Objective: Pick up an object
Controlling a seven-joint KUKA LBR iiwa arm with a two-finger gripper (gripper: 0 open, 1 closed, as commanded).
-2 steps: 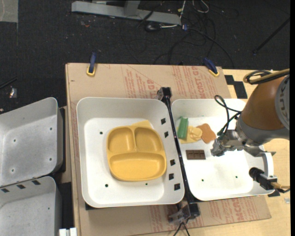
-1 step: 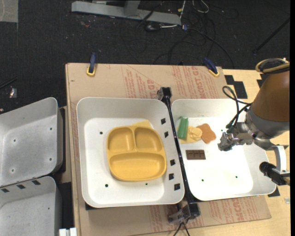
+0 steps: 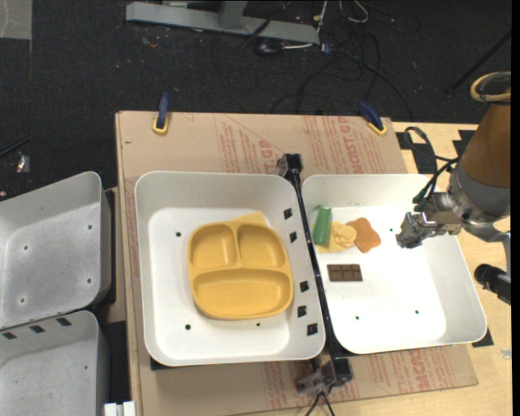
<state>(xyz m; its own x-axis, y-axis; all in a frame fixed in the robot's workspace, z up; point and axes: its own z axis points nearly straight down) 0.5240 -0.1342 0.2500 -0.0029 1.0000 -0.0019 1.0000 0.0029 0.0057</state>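
The gripper (image 3: 409,231) hangs over the right bin (image 3: 422,317), right of the toy food; whether its fingers are open or closed I cannot tell. A green piece (image 3: 323,225), yellow piece (image 3: 344,236), orange piece (image 3: 366,234) and chocolate bar (image 3: 344,273) lie at the bin's left. A yellow tray (image 3: 240,270) sits in the left bin (image 3: 162,244).

Yellow divided tray (image 3: 240,272) in left bin (image 3: 154,268).

A dark speckled floor (image 3: 73,73) fills the upper frame, crossed by black cables (image 3: 341,89). A grey metal frame (image 3: 219,23) lies at top center. 2 white panels (image 3: 49,244) sit at the left edge.
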